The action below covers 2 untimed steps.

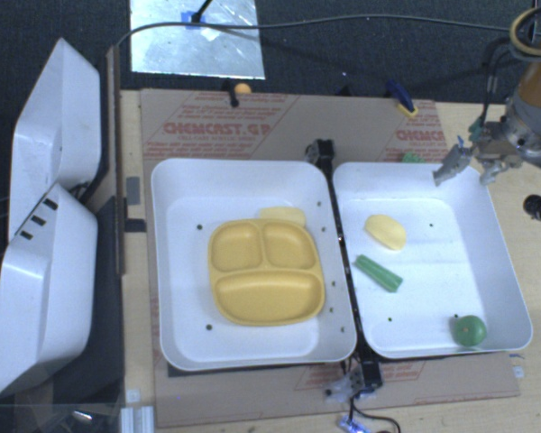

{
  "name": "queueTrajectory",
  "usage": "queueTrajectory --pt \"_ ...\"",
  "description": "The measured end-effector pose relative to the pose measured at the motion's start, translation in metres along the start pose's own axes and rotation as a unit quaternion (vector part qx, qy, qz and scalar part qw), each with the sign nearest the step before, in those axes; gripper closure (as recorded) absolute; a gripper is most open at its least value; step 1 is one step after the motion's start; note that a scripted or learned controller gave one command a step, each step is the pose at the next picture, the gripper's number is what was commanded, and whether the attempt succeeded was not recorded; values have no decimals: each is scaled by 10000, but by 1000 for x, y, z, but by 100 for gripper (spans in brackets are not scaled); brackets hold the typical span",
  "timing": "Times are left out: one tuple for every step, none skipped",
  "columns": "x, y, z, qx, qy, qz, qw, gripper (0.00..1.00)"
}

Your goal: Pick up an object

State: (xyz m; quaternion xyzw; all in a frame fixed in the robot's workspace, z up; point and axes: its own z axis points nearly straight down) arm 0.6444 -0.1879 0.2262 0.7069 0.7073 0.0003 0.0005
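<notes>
Overhead, we see gripper (470,164) spread open, holding nothing, above far right corner of right bin (509,269). Inside bin: yellow lemon-shaped piece (386,232), green stick (379,272) beside it, green ball (469,330) near front corner. Yellow divided tray (266,271) in left bin (176,269).

Looks like a robotics lab bench to us: two white bins (343,242) sit on a printed cardboard sheet (279,120) mid-frame, loose cables (343,27) run along the top, a foil-like square (197,23) is taped down upper left, and the robot arm (532,79) pokes in upper right.
</notes>
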Motion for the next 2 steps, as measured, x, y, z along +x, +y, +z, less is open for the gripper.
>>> queueTrajectory --pt "-9 -15 -25 -8 -2 5 10000 0" --pt "-15 -16 -20 1 -1 3 10000 0"
